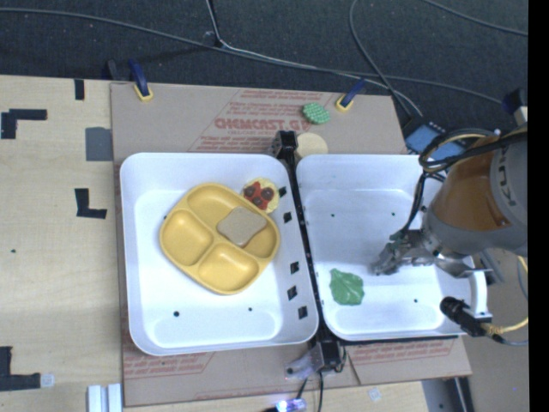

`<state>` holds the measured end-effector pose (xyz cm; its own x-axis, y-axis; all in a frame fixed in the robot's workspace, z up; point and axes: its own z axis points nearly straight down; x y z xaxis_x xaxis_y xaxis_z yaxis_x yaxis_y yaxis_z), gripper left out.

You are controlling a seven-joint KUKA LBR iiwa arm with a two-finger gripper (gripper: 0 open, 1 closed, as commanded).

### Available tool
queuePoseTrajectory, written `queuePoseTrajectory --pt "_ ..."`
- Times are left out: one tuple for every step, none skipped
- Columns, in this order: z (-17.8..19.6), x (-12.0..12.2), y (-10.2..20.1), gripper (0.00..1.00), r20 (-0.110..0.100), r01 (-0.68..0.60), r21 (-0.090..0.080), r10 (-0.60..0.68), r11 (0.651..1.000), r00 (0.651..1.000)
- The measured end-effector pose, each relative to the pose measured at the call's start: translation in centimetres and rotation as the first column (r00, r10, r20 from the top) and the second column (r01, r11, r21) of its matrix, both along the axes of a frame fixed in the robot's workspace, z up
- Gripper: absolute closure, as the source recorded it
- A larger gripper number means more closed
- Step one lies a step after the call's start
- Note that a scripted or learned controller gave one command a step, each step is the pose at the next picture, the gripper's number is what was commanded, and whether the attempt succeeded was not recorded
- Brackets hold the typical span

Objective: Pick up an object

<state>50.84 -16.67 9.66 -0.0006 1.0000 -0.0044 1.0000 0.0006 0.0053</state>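
Observation:
A green leaf-shaped piece (346,287) lies flat in the right bin (360,178), near its front left corner. My gripper (385,263) hangs low over the right bin floor, just right of and slightly behind the green piece, apart from it. Nothing shows between its tips. In the left bin (146,256) a yellow divided plate (220,237) holds a tan bread-like slice (241,226). A small yellow and red food item (260,193) rests at the plate's far right edge.
The grey arm with its orange band (476,196) fills the right bin's right side. A small green waffle-like item (315,112) and a round tan disc (312,143) lie on the cardboard behind the bins. Black clips (296,269) line the divider. Cables cross the dark floor behind.

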Motion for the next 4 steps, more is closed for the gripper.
queuePoseTrajectory --pt "6.1 0.0 -0.6 1.0 -0.001 0.0 0.003 0.0 1.0 1.0" --pt "10.4 0.4 -0.4 1.0 -0.002 -0.001 0.003 0.001 1.0 1.0" --pt "14.1 0.5 -0.4 1.0 -0.002 -0.001 0.003 0.001 1.0 1.0" --pt "14.7 0.9 4.8 1.0 -0.005 -0.006 0.006 0.006 1.0 1.0"
